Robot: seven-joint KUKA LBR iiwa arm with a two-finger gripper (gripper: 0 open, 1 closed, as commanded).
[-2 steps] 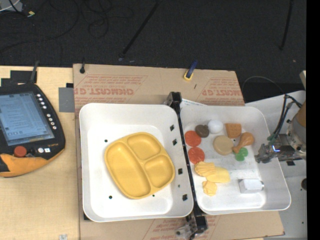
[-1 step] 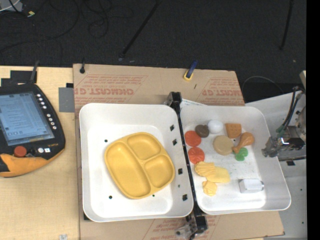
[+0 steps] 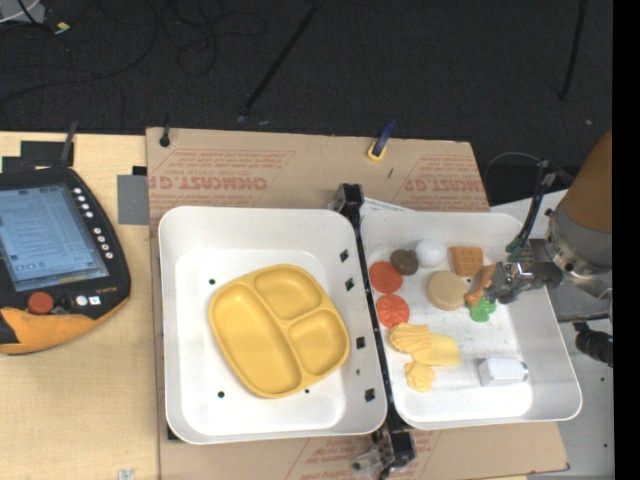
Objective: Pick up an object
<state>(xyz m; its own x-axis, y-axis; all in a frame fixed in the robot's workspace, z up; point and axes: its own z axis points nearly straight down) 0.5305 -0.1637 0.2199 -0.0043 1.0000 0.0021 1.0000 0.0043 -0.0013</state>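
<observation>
The right bin [image 3: 545, 403] holds several small toy foods. Among them are two red slices [image 3: 386, 276] [image 3: 392, 311], a brown ball [image 3: 404, 261], a white ball [image 3: 431, 253], an orange square piece [image 3: 465, 259] and a tan round piece [image 3: 447, 290]. A green piece [image 3: 483, 310], two yellow pieces [image 3: 425, 343] [image 3: 420, 375] and a pale block [image 3: 502, 371] lie there too. My gripper [image 3: 503, 280] reaches in from the right, low over the bin's right half. It is just right of the tan piece and just above the green piece, next to a small orange piece [image 3: 478, 282].
The left bin [image 3: 185, 268] bears a yellow divided plate [image 3: 280, 328]. A black divider [image 3: 362, 298] runs between the bins. A tablet controller [image 3: 50, 243] lies on the bench at the far left. The arm's wrist [image 3: 585, 238] hangs over the right bin's right rim.
</observation>
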